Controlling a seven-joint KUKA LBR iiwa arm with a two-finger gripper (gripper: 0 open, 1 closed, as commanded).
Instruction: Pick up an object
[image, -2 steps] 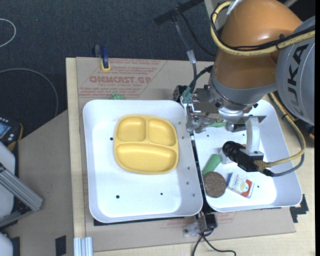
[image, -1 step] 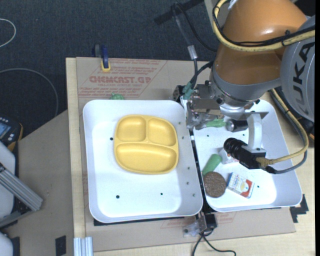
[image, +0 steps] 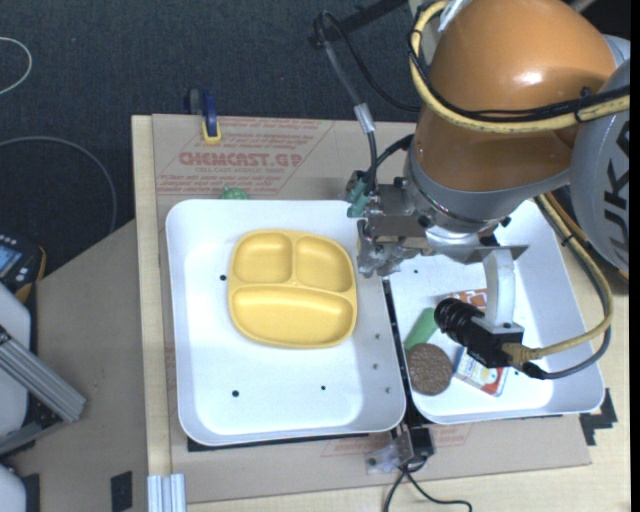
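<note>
The left bin holds a yellow three-part plate. In the right bin, near its front left, lie a green piece, a brown round disc and a red, white and blue packet, which the robot's own parts partly cover. My gripper hangs low over the back end of the wall between the two bins, just right of the plate. The big orange and grey wrist hides most of the right bin's back half. I see nothing between the fingers.
The bins rest on a cardboard sheet with a blue and yellow clamp at its back edge. A small green thing sits at the left bin's back rim. Cables run above and beside the arm.
</note>
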